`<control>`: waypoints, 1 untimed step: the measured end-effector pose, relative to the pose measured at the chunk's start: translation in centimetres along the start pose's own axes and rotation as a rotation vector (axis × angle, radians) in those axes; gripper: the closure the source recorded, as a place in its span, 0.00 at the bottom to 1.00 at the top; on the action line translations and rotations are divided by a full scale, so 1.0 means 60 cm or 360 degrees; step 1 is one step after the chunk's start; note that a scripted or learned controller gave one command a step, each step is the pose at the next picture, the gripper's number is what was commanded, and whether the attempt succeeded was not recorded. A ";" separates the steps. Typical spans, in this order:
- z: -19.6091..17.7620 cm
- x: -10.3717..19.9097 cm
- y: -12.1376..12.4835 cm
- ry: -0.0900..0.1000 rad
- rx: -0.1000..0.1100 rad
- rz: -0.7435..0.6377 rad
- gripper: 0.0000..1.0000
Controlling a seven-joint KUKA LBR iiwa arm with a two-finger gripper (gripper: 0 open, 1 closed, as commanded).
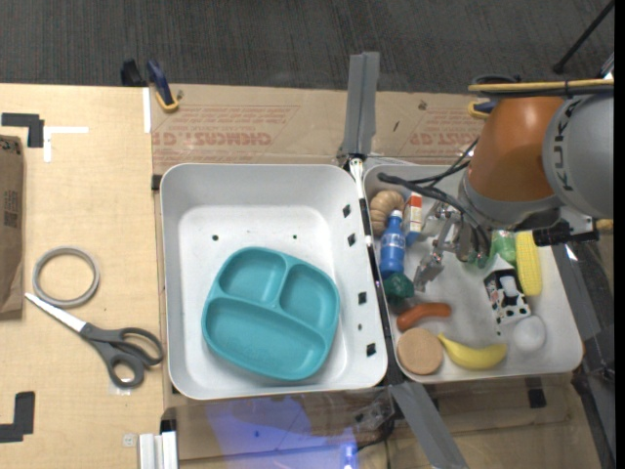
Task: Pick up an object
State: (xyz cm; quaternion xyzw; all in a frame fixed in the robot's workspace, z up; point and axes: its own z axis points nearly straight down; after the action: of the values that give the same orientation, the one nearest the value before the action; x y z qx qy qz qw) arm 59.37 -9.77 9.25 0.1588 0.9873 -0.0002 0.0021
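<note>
While the end effector (437, 260) hangs over the right bin (560, 352), fingers parted and holding nothing, a red sausage (423, 314) lies just below it, near the bin's front edge.

You have two white bins: the left bin (186, 291) carries a teal divided plate (270, 311), the right bin (559, 345) a mixed lot. Just left of the metal-grey gripper (437, 257) stands a blue bottle (392, 246), with a tan wooden ball (386, 203) above it and a dark green piece (397, 286) below. Below the jaws lie a red-orange sausage (424, 313), a tan round disc (420, 351) and a yellow banana (472, 352). To their right sit a black-and-white patched toy (506, 297) and yellow corn (527, 263). The arm's band (513, 149) is orange. Grey-handled scissors (98, 335) rest on pale wood.
</note>
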 end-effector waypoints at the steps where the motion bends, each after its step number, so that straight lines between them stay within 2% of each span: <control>1: 0.000 0.080 -0.074 0.0004 0.0001 0.0042 0.00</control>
State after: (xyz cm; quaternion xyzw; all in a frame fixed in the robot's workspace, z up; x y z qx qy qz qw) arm 53.43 -12.46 9.22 0.1718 0.9851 -0.0003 0.0008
